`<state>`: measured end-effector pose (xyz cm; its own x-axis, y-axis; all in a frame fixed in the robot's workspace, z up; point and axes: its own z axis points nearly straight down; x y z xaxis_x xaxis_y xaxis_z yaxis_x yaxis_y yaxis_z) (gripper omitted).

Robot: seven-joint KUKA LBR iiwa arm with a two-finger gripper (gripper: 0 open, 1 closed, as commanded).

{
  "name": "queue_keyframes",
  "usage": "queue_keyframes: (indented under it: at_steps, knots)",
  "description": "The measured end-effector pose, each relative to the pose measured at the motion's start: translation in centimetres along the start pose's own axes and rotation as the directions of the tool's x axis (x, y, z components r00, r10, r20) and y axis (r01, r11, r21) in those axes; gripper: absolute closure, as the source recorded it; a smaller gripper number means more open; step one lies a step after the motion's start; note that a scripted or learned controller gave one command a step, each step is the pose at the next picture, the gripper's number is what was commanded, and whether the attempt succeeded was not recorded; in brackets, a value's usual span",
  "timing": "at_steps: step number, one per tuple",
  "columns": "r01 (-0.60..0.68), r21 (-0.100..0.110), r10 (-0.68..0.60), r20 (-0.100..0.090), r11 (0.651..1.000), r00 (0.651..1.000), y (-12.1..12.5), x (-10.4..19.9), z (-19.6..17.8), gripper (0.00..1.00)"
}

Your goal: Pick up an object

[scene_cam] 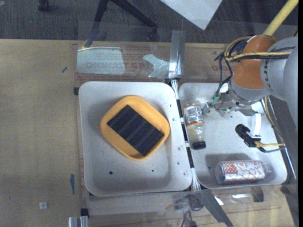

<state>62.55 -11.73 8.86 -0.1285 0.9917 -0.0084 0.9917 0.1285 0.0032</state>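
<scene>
In the right bin (279,176) a small clear bottle (194,126) with an orange-and-white label and a black cap lies along the left wall. A clear cylinder (240,171) with a red-and-white pattern lies on its side near the front wall. My gripper (218,103) hangs low over the back of this bin, just right of the bottle's top end and apart from it. Nothing shows between its fingertips. The left bin (92,174) holds a yellow-orange rounded tray (135,126) with a black ribbed panel on top.
The grey arm with its orange band (251,65) reaches in over the right bin's back right corner. A metal divider (177,56) and crumpled clear plastic (156,65) lie behind the bins. Office chair legs (99,4) stand on the floor beyond the bench.
</scene>
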Motion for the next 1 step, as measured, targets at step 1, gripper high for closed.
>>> queue_keyframes:
  at_steps: [1]
  knots:
    - [-0.208,-0.001,0.208,-0.001,0.978,0.978,3.19,-0.24,0.13,0.0]
